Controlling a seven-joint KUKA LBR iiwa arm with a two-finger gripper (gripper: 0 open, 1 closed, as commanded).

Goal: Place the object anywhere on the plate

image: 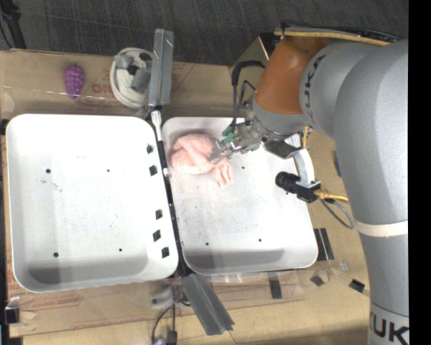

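A pale pink rounded thing point(189, 153) lies in the back left corner of the right bin point(251, 221). A smaller pink lobe point(223, 173) hangs off its front right side. I cannot tell whether this is one soft item or one thing resting on a pink plate. My gripper point(230, 143) comes down from the orange-banded wrist point(287, 77) and sits right at the pink thing's right edge, where its tip meets the pink surface.
The left bin point(79, 200) lies beside the right one, with a grey divider bar point(161, 63) at the back between them. A purple grape-like cluster point(74, 80) and a white round holder point(131, 76) rest on the bench behind the left bin. The arm's body covers the right side.
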